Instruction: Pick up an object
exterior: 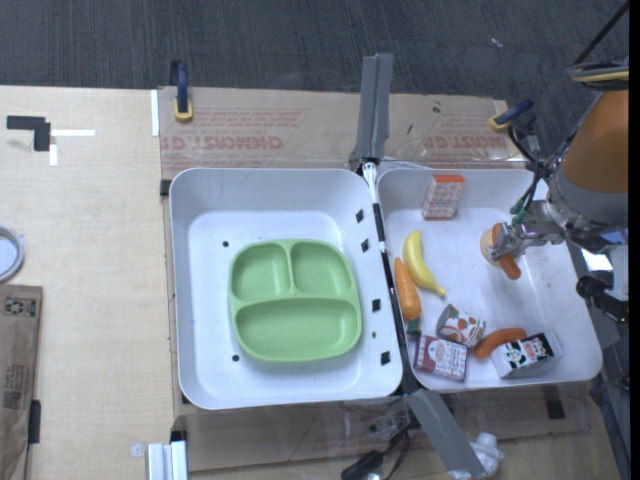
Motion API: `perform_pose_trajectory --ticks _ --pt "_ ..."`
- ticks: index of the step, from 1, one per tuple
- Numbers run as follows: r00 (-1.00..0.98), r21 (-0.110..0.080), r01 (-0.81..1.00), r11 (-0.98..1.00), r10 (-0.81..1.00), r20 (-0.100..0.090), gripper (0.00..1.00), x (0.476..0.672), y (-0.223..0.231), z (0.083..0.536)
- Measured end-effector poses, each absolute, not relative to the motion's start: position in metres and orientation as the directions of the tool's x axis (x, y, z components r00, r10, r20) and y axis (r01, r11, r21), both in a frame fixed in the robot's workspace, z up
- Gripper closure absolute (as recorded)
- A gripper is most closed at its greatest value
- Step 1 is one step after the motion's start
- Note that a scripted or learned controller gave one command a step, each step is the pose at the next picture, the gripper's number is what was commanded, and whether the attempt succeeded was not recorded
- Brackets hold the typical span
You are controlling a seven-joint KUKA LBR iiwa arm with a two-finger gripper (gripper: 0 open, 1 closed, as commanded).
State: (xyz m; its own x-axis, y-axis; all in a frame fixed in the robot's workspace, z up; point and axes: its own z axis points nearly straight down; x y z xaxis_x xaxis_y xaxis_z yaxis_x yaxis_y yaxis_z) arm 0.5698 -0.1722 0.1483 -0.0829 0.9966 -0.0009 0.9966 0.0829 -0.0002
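A small orange and red toy food piece point(499, 253) sits at the tip of the end effector point(507, 245), over the upper right part of the right bin point(575, 368). The end effector's metal fingers close around this piece, so it looks pinched between them, though whether it is lifted off the bin floor or resting on it I cannot tell. The arm point(600, 158), grey with its orange band, comes in from the right edge just above that spot.

Elsewhere in the right bin, a yellow banana point(421, 262) lies near the left wall, tilted, and an orange carrot point(406, 288) lies just beside it against the divider. Near the top wall stands a small red and white box point(442, 196). Along the bottom wall lie a small carton with a picture on it point(460, 325), a dark red packet point(441, 358) just below it, an orange sausage-like piece point(498, 340), and a white carton with black markings point(524, 354) touching that sausage piece.

The left bin point(190, 268) holds a light green divided plate point(296, 300) with three compartments, lying flat near its middle.

Both bins rest on cardboard on the pale wooden worktop point(80, 248). A roll of tape point(8, 256) lies at the left edge of the worktop, and two clamps point(180, 93) grip the cardboard's far edge.
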Motion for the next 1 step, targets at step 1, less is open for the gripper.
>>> perform_pose_trajectory --ticks 1 --pt "0.086 -0.002 0.996 -0.086 0.996 -0.001 1.0 0.5625 -0.1454 0.2051"
